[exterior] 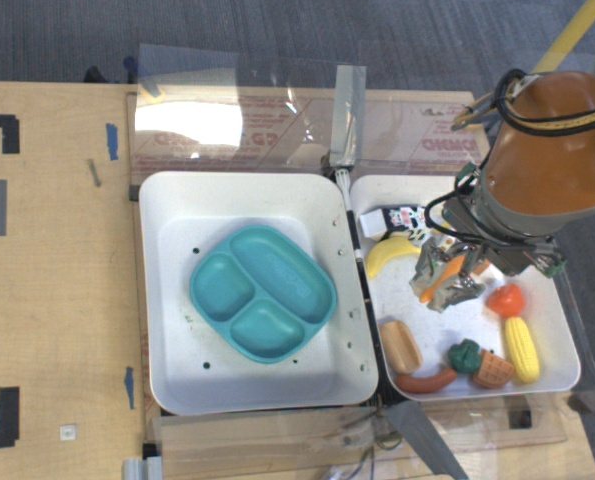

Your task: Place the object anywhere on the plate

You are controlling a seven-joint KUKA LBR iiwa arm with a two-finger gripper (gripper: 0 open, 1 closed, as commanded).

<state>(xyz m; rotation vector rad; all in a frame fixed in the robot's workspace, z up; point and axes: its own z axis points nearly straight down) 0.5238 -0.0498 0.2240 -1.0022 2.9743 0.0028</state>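
A teal plate with three compartments lies in the middle of the left bin, with nothing on it. My gripper hangs low over the right bin, just right of a yellow banana. An orange, carrot-like piece shows at the gripper's lower left edge. Whether the gripper holds it or only stands over it is hidden by the metal parts. The arm's orange band rises above it at the upper right.
Around the gripper in the right bin lie a black-and-white carton, a red-orange fruit, a corn cob, a waffle cone, broccoli, a sausage and a bun. The bins' shared rim runs between them.
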